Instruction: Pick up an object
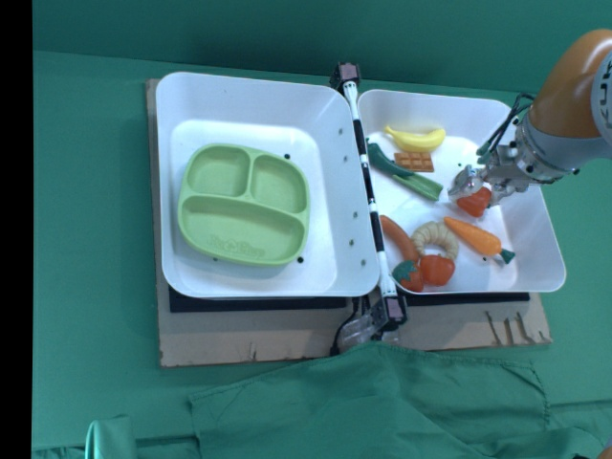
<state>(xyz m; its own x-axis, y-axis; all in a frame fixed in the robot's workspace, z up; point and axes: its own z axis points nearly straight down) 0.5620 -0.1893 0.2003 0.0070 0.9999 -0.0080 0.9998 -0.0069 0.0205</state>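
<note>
A rumpled green cloth [382,404] drapes the bench's near edge. In the left bin [191,98] lies a green divided plate [246,204]. The right bin [531,256] holds a banana [416,138], green pod [406,173], pretzel ring [435,238] and carrot [473,237]. The end effector [475,187] sits at its three o'clock side, directly above a small red-orange toy [473,202]; whether it grips, I cannot tell.

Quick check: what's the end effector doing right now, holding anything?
End effector: over the right bin, at a small red toy; open or closed cannot be told.
</note>
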